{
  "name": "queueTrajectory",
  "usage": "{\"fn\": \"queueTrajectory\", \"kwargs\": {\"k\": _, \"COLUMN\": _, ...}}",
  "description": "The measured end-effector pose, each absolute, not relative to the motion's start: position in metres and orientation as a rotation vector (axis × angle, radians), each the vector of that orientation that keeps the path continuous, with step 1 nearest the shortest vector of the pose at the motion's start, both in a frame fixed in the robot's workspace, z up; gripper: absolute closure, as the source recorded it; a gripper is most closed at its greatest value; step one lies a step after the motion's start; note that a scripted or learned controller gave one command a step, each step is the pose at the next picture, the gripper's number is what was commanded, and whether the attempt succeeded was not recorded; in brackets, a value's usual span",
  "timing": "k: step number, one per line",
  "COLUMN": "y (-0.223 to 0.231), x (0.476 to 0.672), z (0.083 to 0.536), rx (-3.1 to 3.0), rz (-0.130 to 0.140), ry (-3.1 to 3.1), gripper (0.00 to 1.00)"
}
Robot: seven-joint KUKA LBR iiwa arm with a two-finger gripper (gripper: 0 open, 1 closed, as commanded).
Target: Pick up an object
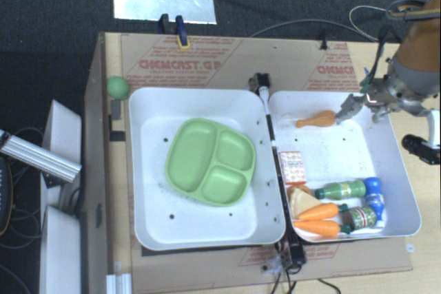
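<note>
We see two white bins side by side on the bench. The left bin point(148, 148) holds a green plate point(210, 162) with three parts. The right bin point(393, 169) holds the small things. A toy chicken leg point(315, 121) lies near the top of that bin, apart from the rest. A small red and white box point(291, 166) lies by the left wall. Near the bottom we see two carrots point(322, 219), a slice of bread point(301, 200), a green bottle with a blue cap point(350, 189) and another small bottle point(364, 215), all packed close together.

The arm point(417, 58) comes in from the right. Its gripper point(362, 107) sits over the top right part of the right bin, just beside the fat end of the chicken leg. We cannot tell if its fingers are spread or pressed together, or if they touch the leg.

A green ball point(118, 87) sits on the bench near the top left corner of the left bin.
</note>
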State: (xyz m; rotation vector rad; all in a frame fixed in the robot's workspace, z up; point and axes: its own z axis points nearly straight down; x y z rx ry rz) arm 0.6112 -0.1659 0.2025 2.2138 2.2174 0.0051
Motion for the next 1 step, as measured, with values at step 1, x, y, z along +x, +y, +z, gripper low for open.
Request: {"fn": "queueTrajectory", "kwargs": {"k": 1, "y": -0.1289, "x": 0.6131, "z": 0.0839, "rx": 2.216, "rz": 0.002, "ry": 2.225, "gripper": 0.0}}
